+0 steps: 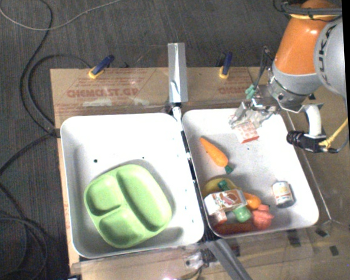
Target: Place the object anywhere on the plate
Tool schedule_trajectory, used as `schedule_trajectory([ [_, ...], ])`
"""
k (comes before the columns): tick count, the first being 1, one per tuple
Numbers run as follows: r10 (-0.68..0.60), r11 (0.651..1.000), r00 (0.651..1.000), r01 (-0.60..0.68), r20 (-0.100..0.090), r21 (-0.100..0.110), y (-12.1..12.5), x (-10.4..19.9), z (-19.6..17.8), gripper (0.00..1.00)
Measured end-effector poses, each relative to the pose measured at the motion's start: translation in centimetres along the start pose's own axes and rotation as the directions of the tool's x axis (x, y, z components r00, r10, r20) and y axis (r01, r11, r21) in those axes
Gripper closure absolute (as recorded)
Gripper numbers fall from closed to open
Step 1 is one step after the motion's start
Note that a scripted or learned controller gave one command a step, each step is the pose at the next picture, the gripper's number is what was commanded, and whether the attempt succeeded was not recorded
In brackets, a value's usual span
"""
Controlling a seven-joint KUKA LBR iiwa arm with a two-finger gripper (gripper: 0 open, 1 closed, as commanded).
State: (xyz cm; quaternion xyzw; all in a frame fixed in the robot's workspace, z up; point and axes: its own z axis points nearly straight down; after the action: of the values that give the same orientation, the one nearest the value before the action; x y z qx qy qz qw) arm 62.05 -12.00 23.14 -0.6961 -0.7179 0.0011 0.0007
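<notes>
1. Landmark: the divider [186,147], the seam where the 2 white bins meet. All places below are given relative to it.
2. Left bin [74,136]: lies directly left of the divider. It holds the plate [127,204], a green dish with 3 compartments, lying flat and turned at an angle, left of the divider's lower half and clear of it.
3. Right bin [295,176]: lies directly right of the divider and holds all loose items.
4. Carrot [214,152]: orange, with a green tip at its lower end, lying aslant just right of the divider at mid-height. It is not on the plate.
5. Pile [235,207]: a cluster of toy foods right of the divider's lower end, near it. Visible parts include a yellow piece, a red-and-white packet, and green, orange and pink pieces, all touching or overlapping.
6. Can [282,194]: small, lying well right of the divider, level with the pile and apart from it.
7. Arm [305,45]: grey with an orange band, far right of the divider's upper end.
8. Gripper [249,119]: over the right bin's upper part, right of the divider. A white-and-red item shows at its tip; whether the fingers are apart, together or clamped on that item cannot be told.
</notes>
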Motion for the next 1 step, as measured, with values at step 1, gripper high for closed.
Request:
schedule_trajectory([
  [1, -0.179, 0.984, 0.984, 0.179, -0.001, -0.001, -3.93, 9.63, -2.06, 1.0],
])
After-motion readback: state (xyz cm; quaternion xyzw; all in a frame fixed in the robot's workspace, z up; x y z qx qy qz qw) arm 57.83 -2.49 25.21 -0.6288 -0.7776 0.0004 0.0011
